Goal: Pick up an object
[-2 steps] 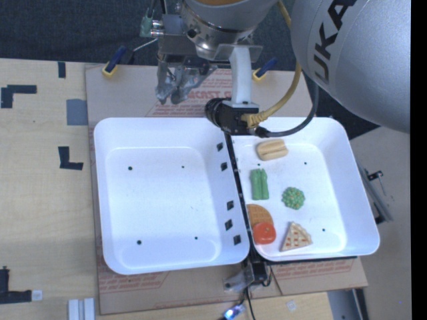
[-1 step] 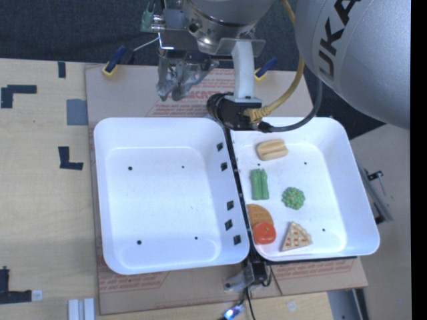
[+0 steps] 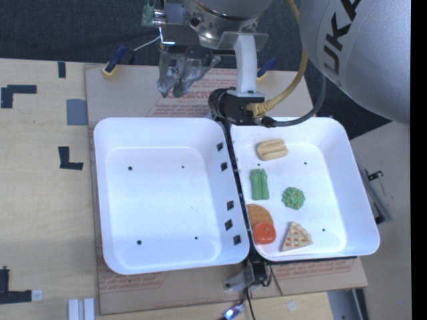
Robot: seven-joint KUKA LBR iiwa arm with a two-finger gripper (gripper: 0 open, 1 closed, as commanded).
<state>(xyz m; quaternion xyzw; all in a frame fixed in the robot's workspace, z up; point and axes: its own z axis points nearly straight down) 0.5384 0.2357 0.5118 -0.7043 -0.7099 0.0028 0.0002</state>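
Two white bins [image 3: 163, 259] sat side by side on cardboard. Toy foods [image 3: 271, 150] lay in the right bin. Beyond them hung the gripper [image 3: 179, 79], empty; its state was unclear.

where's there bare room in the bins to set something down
The left bin has a bare floor from wall to wall. In the right bin, the strip along the right wall is free. Its left side is crowded: bread roll, green piece, broccoli, tomato, pizza slice.

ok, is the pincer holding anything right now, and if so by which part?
Nothing is held. The pincer hangs above the bench behind the bins, with nothing between its fingers; the toy foods lie in the right bin.
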